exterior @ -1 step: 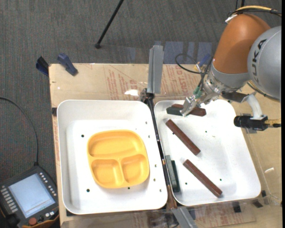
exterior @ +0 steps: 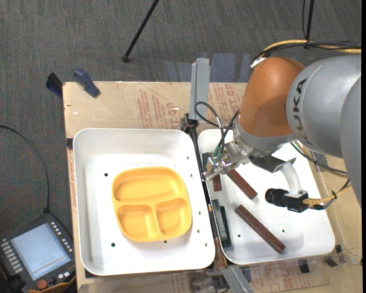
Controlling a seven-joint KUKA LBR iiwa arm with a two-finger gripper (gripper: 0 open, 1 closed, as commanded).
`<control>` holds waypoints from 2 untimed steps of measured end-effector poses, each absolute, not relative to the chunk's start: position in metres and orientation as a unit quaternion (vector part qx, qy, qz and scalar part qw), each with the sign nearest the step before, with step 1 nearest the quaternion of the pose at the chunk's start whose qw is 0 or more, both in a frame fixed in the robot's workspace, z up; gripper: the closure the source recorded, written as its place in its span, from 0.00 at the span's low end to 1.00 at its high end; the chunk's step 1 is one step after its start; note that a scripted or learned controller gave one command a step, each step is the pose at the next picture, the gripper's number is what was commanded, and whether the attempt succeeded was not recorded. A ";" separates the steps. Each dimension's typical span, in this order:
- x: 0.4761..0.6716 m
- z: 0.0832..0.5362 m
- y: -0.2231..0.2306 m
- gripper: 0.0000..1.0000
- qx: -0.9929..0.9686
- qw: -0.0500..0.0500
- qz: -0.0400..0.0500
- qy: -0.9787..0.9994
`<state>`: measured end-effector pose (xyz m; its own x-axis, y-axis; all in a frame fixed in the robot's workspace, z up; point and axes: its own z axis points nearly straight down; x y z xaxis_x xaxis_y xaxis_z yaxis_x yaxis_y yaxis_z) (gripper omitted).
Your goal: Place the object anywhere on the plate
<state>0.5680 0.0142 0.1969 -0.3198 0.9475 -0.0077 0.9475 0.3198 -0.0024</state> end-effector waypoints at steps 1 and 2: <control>0.570 0.197 0.038 1.00 0.534 0.017 -0.007 0.845; 0.515 0.238 0.052 1.00 0.527 -0.002 -0.002 0.850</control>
<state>0.5150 0.0515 0.2380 -0.4435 0.8963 0.0017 0.8962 0.4435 -0.0050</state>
